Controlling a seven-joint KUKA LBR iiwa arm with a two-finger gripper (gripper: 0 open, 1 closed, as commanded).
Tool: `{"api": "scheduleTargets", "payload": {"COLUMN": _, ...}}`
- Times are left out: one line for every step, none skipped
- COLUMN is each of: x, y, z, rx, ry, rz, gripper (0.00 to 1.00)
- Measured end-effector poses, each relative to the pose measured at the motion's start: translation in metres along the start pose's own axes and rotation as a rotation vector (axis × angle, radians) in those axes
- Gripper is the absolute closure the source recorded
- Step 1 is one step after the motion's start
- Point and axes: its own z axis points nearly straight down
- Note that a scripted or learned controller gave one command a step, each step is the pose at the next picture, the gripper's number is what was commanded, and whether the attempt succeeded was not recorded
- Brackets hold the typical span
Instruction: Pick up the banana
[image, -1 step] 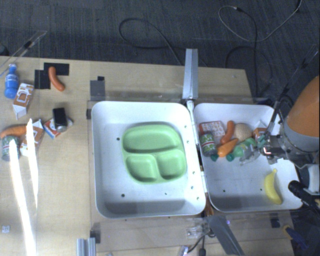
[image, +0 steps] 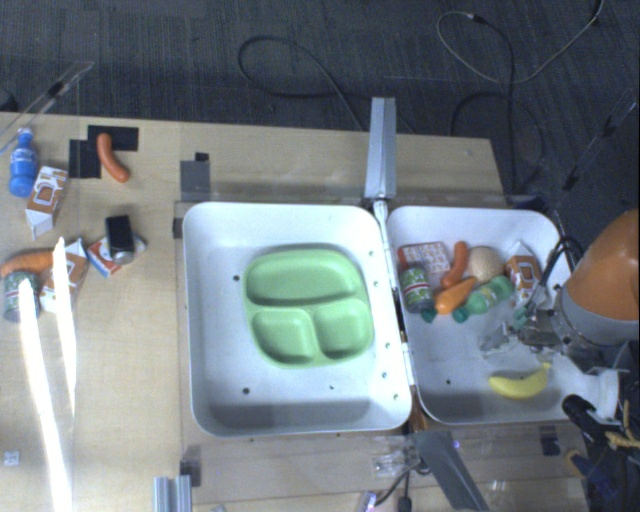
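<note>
The yellow banana (image: 520, 383) lies flat on the floor of the right bin (image: 450, 385), near its front right corner. My gripper (image: 519, 336) hangs just above and behind the banana, a little to its left, at the end of the grey arm with the orange band (image: 608, 268) coming in from the right. Nothing yellow shows in the gripper, and the banana rests apart from it on the bin floor.
Behind the gripper, the right bin holds a carrot (image: 455, 295), a green bottle (image: 482, 300), a can (image: 415, 290), a red box (image: 430, 256) and a small carton (image: 522, 272). A green divided tray (image: 305, 305) sits in the left bin. Loose items lie on the bench at far left.
</note>
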Motion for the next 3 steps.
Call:
{"api": "scheduleTargets", "payload": {"x": 0.03, "y": -0.003, "z": -0.1, "rx": 0.006, "ry": 0.003, "rz": -0.089, "gripper": 0.0}}
{"api": "scheduleTargets", "payload": {"x": 0.032, "y": -0.003, "z": -0.002, "rx": 0.002, "ry": 0.003, "rz": -0.248, "gripper": 0.0}}
{"api": "scheduleTargets", "payload": {"x": -0.022, "y": 0.001, "z": -0.037, "rx": 0.004, "ry": 0.003, "rz": -0.521, "gripper": 0.0}}
